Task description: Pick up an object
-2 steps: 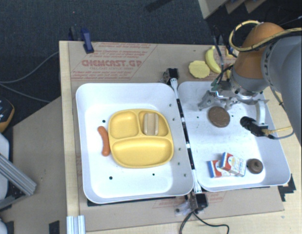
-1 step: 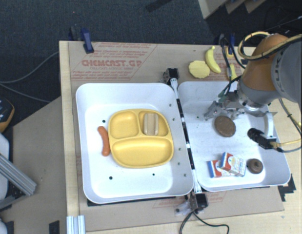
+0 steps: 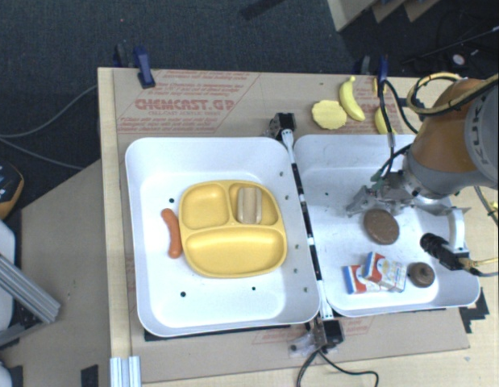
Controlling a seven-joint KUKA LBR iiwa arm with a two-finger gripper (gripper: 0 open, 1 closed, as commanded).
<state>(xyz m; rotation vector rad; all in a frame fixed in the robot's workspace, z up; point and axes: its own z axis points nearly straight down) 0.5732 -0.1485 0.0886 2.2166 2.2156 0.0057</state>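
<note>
We've got the gripper (image 3: 380, 202) just above the brown disc (image 3: 383, 226) in the right bin (image 3: 330, 216); can't tell fingers' state.

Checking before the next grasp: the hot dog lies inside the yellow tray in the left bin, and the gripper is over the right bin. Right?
Not quite. The hot dog lies outside the yellow tray, beside its left edge on the left bin floor. The gripper is indeed over the right bin, as the camera view shows.

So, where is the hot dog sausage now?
The sausage lies in the left bin, against the left edge of the yellow tray.
</note>
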